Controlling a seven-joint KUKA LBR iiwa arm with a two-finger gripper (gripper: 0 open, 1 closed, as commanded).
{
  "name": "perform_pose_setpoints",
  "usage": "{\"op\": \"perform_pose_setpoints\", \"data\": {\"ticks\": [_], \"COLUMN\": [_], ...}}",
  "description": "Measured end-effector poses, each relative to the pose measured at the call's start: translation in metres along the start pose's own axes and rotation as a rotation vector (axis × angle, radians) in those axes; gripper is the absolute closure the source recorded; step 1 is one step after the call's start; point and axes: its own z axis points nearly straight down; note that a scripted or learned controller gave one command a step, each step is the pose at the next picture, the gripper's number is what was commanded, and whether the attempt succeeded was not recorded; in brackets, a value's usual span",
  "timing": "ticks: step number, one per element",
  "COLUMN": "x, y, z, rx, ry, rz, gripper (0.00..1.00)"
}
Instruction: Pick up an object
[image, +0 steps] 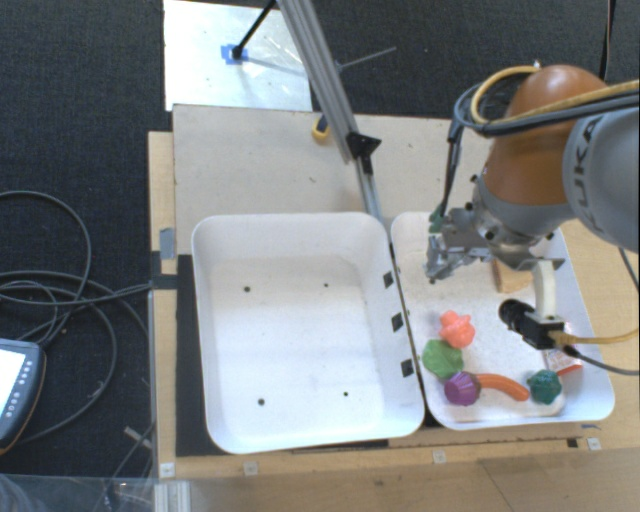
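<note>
My gripper hangs over the back left part of the right bin, under the orange wrist. Nothing shows in its grasp. In front of it several small toys lie in the bin: a salmon-pink one, a green one, a purple one, a long orange one and a teal one. A tan wooden block sits just right of the gripper, partly hidden by the wrist.
The left bin stands against the right bin, black clips along their shared wall. A slanted metal pole crosses the back of the bench. Cables and a tablet lie on the floor at left.
</note>
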Motion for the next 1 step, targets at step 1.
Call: {"op": "perform_pose_setpoints", "data": {"ticks": [1], "x": [0.0613], "y": [-0.0126], "z": [0.007], "rx": [0.001], "ry": [0.001], "rz": [-0.001], "gripper": [1.0]}}
